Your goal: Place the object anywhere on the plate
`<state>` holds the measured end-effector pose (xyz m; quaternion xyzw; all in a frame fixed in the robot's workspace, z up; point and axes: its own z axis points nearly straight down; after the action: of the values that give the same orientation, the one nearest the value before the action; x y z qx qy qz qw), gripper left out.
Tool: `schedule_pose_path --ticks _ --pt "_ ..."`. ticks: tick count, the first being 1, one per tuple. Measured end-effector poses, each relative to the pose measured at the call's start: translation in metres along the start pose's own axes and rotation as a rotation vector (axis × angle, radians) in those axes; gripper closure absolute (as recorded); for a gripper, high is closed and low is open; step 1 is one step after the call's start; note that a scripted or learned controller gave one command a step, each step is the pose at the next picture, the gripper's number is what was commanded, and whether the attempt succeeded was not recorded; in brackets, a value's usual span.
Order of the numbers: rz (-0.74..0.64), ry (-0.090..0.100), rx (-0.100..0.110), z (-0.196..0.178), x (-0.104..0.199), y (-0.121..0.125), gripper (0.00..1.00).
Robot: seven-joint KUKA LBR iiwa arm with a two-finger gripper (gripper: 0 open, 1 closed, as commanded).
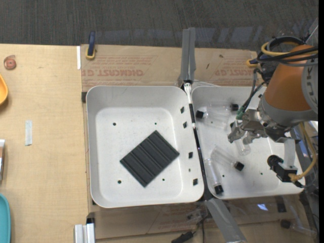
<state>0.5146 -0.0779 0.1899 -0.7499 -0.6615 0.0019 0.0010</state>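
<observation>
Black ribbed plate (pixel 150 157) in left bin (pixel 96 151); clear bottles (pixel 221 162) in right bin (pixel 253 185)

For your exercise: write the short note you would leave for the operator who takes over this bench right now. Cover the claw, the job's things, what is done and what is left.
Claw: low over the right bin, among clear plastic bottles with black caps. Whether it grips anything cannot be told from the camera view.
Plate: the dark ribbed plate lies flat and turned at an angle in the left bin, with nothing on it.
Done: no object placed on the plate.
Left: secure one bottle, carry it across the divider and set it anywhere on the plate.
</observation>
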Motion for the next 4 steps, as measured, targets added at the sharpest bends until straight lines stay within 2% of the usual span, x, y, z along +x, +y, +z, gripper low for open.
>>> schedule_pose_path --ticks 1,2,3,4 --pt "-0.309 -0.001 -0.001 -0.05 0.055 0.029 1.0" --pt "-0.436 -0.001 -0.001 0.0 0.152 0.069 1.0" --pt "-0.798 -0.001 -0.003 -0.001 0.123 0.05 1.0" --pt "-1.255 -0.001 -0.003 -0.001 0.124 0.003 1.0"
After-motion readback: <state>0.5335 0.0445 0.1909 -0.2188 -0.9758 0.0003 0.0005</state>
